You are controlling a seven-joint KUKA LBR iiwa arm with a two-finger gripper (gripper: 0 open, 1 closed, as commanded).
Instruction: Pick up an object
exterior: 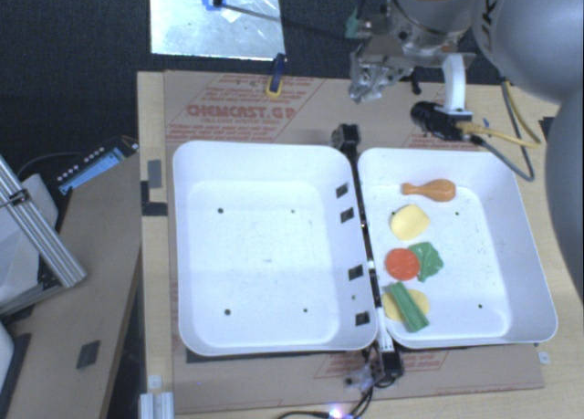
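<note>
Camera view: the tool point(370, 87) is hanging above the counter point(228, 102) behind both bins, well apart from the toys. Its grip cannot be told. Red lettering on the counter is reading roughly "CHEMCAST". The right bin point(520, 253) is holding a drumstick point(431, 190), lemon point(410, 221), tomato point(402, 264), green leaf point(427, 258) and a green vegetable point(407, 307).

Two white bins point(265, 157) — the right holding six toy foods point(415, 264).
</note>
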